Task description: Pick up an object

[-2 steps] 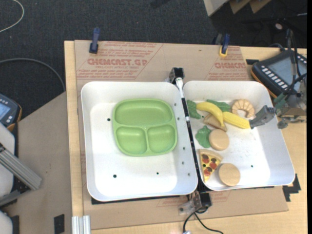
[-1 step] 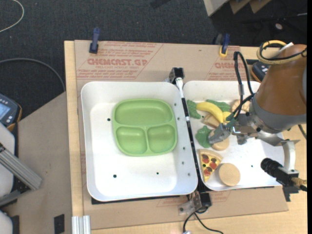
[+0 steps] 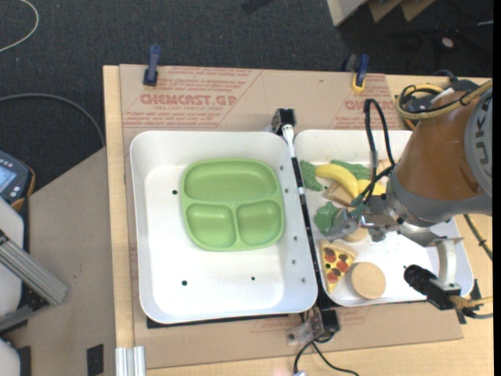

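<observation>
Now end effector (image 3: pixel 356 224) just beside banana (image 3: pixel 342 177), touching unclear

Board under the bins (image 3: pixel 203 92): brown sheet printed in red with "CHEMCAST G.P" in large letters near the bench's far edge, behind the left bin.
Line beneath it: a smaller red line of print, too small to read.
Far right of the board (image 3: pixel 344 112): a second red print of the same kind, partly hidden by the right bin; its letters cannot be made out.
Arm (image 3: pixel 479 143): dark letters on the grey housing, cut off and unreadable.
</observation>
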Robot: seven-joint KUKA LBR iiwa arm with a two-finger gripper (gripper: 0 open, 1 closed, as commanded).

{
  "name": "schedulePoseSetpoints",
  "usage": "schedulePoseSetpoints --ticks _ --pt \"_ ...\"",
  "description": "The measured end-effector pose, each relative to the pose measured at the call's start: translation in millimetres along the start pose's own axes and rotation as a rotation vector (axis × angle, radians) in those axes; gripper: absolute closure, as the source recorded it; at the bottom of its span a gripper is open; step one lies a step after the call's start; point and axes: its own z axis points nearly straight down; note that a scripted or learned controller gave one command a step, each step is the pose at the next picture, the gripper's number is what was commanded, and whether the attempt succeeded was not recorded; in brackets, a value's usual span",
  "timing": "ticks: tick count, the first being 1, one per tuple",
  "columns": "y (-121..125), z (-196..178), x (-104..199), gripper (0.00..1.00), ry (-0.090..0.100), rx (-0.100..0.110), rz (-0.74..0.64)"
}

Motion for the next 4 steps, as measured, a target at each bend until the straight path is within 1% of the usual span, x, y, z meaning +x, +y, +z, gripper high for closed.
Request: schedulePoseSetpoints --ticks 1,2,3,4 --pt "1 -2 73 0.00 0.002 -0.006 -0.009" --pt "1 -88 184 0.00 0.006 -0.016 -0.015" --pt "-3 61 265 0.00 -0.003 0.008 -0.009" --pt "131 -55 250 0.00 0.001 -0.028 0.000"
